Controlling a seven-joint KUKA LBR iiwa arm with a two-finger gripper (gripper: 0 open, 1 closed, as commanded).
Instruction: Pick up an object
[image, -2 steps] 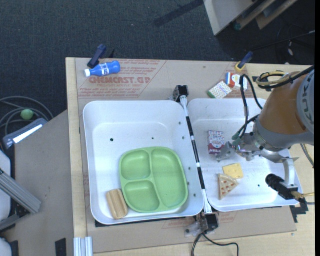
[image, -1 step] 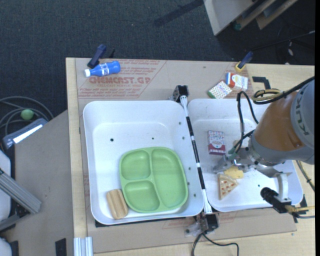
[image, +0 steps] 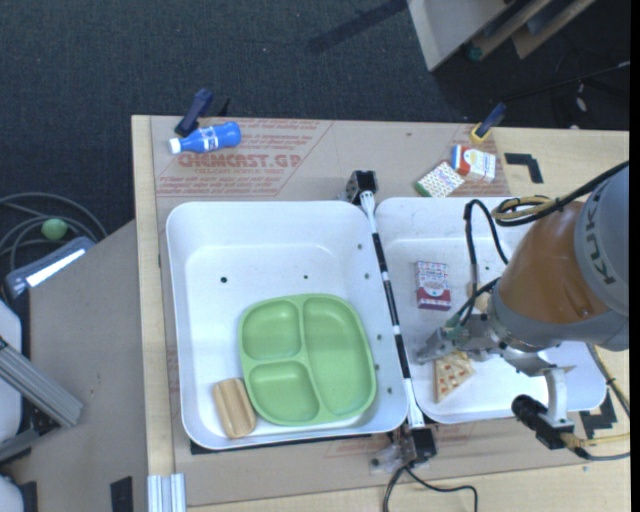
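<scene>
In the right bin, a triangular pizza-slice toy lies near the front left corner. A small red and white packet lies further back in the same bin. My gripper hangs low over the bin, right at the pizza slice's back edge, with the grey and orange arm covering the bin's right half. The left bin holds a green divided plate and a tan bread-like piece at its front left.
Behind the bins on the bench lie a blue and white bottle, a small green-checked box and a red and white carton. A black clamp joins the bins at the back. Cables run along the right.
</scene>
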